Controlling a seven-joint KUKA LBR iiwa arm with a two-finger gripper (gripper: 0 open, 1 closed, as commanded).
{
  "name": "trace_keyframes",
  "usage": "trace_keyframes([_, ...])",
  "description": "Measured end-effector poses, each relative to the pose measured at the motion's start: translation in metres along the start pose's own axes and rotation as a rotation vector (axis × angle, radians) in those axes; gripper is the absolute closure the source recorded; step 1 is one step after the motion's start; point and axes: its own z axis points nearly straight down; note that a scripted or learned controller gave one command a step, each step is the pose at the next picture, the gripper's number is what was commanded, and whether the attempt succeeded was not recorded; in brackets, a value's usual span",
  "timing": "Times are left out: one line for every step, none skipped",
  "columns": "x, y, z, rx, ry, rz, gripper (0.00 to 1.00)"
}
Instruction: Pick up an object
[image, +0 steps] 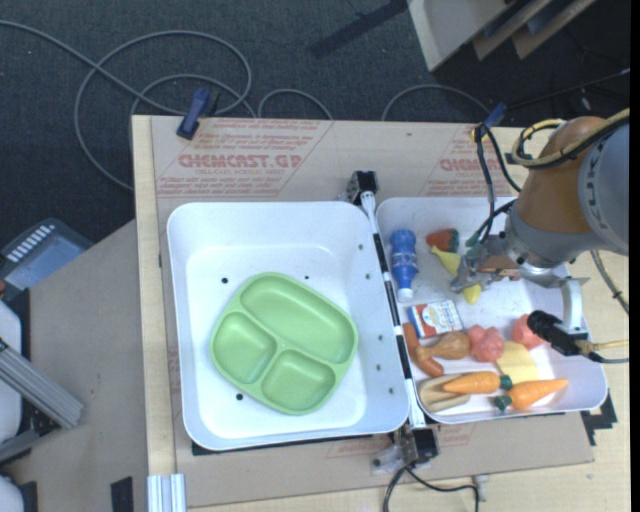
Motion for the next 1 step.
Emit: trace_keyframes([0.0748, 0.0086, -0.0909, -0.002, 0.001, -0.002, 1.0])
